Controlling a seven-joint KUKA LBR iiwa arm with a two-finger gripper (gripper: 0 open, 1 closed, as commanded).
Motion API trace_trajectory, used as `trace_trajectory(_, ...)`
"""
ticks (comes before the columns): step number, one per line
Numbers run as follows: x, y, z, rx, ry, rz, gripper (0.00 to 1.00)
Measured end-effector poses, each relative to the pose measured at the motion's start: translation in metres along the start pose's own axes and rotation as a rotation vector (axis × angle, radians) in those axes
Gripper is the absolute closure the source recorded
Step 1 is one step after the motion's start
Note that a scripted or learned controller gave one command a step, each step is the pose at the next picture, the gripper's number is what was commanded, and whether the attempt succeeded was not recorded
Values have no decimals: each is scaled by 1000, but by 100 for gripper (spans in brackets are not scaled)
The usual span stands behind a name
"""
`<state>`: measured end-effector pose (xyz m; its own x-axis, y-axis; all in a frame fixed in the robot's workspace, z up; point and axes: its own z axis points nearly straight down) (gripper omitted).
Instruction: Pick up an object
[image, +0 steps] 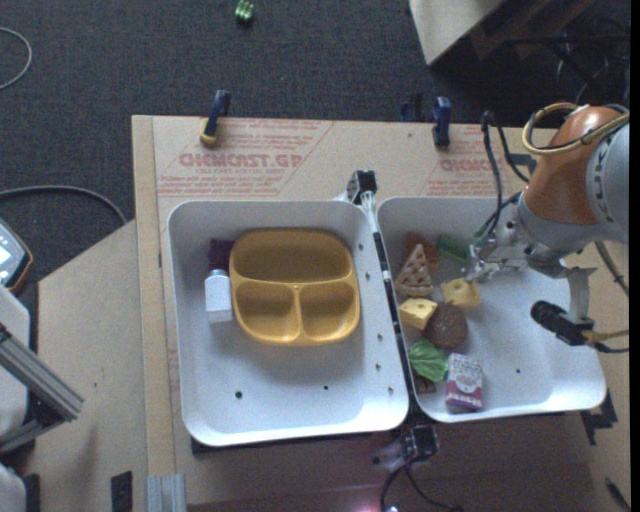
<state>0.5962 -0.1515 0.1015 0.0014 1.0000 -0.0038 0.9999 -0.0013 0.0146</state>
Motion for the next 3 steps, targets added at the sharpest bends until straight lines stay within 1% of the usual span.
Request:
trace_trajectory(1,7,9,-50,7,2,-3,100)
trace_trajectory(2,13,5,-104,7,2,-3,100)
trace_trajectory(3,13,6,-125,9,2,-2,100)
